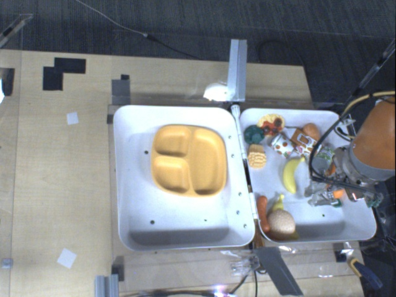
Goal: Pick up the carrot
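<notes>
Plastic bins on a wooden bench

You've got two smooth white plastic-looking bins (pixel 124 166) on a pale matt wood-grain bench (pixel 55 184), a yellow divided tray (pixel 189 159) with a soft satin sheen, a glossy banana (pixel 291 174), and dull brushed metal brackets (pixel 237 70).

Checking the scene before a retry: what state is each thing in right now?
carrot: lying in the right bin's near-left corner, not held.
banana: lying mid-bin, loose.
yellow tray: flat in the left bin, compartments bare.
hand: low over the right bin, right of the banana.
</notes>
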